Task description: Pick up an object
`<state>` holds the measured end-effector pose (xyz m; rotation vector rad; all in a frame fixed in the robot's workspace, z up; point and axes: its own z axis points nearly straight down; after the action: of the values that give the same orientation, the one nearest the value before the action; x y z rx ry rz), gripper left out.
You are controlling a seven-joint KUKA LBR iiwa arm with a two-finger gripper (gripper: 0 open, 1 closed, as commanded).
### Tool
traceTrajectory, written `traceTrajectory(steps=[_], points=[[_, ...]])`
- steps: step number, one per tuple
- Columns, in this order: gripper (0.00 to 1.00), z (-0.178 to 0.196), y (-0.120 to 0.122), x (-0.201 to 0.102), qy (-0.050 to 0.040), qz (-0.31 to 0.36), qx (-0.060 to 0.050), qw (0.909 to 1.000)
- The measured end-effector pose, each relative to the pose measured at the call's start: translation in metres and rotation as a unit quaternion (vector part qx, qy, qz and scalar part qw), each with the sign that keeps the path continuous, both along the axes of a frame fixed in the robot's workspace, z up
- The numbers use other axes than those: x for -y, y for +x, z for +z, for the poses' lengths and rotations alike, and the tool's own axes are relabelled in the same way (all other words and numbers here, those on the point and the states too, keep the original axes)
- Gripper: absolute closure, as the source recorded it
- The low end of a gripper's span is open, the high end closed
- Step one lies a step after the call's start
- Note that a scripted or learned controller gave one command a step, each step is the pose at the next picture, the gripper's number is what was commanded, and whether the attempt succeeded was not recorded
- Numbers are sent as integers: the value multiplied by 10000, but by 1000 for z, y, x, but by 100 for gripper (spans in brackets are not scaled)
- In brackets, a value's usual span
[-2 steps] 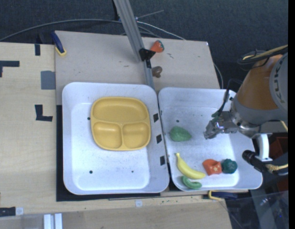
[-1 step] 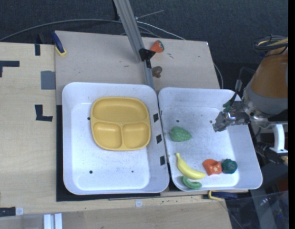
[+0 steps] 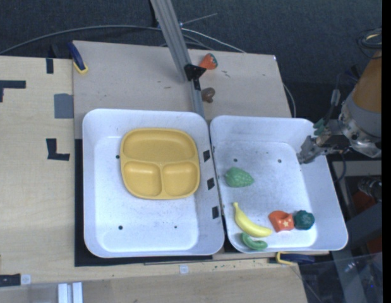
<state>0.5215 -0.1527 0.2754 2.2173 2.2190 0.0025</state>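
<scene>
A grey arm's end effector [image 3: 311, 149] hangs over the upper right rim of the right bin [image 3: 321, 182], at about two o'clock from that bin's middle; nothing sits between its fingers, and whether they are spread or closed cannot be told from this angle. It looks parked at the bin's edge, likely waiting to choose a target, with no pick begun.

The candidates for lifting lie in the right bin, five small toy foods in all. One light green leafy piece [image 3: 239, 178] rests alone near the centre, toward nine o'clock. One yellow banana [image 3: 249, 223] lies at about seven o'clock, with one small green piece [image 3: 254, 242] just beside it against the lower wall. One red piece [image 3: 281, 221] and one dark green piece [image 3: 303, 219] sit touching at five o'clock, well apart from the end effector.

The left bin [image 3: 97, 188] holds one yellow divided plate [image 3: 160, 162] with three compartments, toward twelve o'clock. Two white bins stand side by side on the table [image 3: 119, 74].
</scene>
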Motion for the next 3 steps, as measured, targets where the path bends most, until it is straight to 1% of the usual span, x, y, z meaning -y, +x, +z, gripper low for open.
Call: traceTrajectory(steps=[1,2,3], points=[[100,-13,12,-58,16,32,-29,10000],[100,-15,10,-103,15,28,-32,10000],[100,-33,13,-156,16,29,-43,10000]])
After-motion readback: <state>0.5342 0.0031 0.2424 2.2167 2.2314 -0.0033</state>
